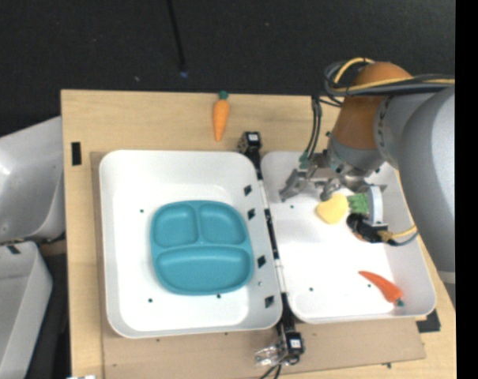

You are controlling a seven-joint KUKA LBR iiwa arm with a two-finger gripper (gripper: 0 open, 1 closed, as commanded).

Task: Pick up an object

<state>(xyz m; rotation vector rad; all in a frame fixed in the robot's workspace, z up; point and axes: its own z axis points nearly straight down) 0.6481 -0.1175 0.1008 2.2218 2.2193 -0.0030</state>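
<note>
The room is dark past the back of the wooden surface (144,117). A big white thing (17,188) sits off its left edge.

The surface holds two white bins side by side. The left bin (112,212) has a blue plate (201,247) in the middle, with three parts to it. The right bin (318,275) has the small things in it.

The grey and orange arm (365,125) comes in over the right edge of the surface and leans down into the back of the right bin. The jaws are low there, close to the wall between the two bins. They look spread open, and nothing is in them.

A carrot (220,117) lies on the bare wood near the back edge, outside both bins, with its green top pointing back.

A red pepper (381,287) lies in the right bin, near the front right corner of the surface. It is well away from the jaws.

A yellow lump (331,209) sits in the right bin, just beside the jaws, a bit toward the front and the right edge. A green bit (358,204) touches its right side.

I think the yellow lump is the easy one to grab. It is round, so it has no long side to line up with. The jaws would need to slide a little toward the front and right, then go down. The green bit is so close it may get pinched too.
</note>
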